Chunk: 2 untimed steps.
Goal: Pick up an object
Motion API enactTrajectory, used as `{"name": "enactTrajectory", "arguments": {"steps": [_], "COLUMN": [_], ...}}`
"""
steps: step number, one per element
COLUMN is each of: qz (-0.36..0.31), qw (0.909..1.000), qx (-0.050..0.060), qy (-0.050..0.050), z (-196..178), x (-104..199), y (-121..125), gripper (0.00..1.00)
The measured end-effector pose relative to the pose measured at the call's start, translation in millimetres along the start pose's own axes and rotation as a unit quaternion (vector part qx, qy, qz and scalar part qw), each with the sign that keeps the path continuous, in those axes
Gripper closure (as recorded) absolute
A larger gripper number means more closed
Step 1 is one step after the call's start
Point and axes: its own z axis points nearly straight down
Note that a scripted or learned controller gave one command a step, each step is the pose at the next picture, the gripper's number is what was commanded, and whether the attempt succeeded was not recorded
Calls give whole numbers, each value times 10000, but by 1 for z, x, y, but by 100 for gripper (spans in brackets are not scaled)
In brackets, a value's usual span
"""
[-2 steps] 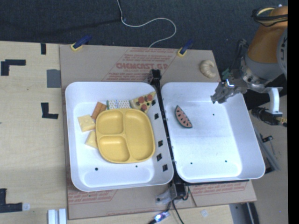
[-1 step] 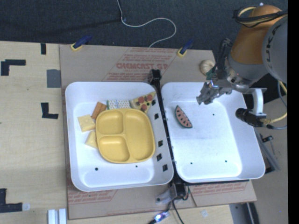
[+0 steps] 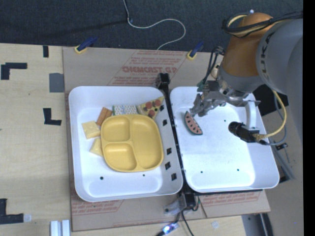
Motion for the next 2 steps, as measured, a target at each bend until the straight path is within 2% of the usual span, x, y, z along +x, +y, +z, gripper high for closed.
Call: {"name": "enactTrajectory", "arguments": {"steps": [1, 2], "qz": [-12, -2], "qw": [10000, 10000], "qx": [-4, 4], "qy": [8, 1], "z": [-11, -7], "x": [46, 79], "y": [-15, -34], "gripper": [100, 100]}}
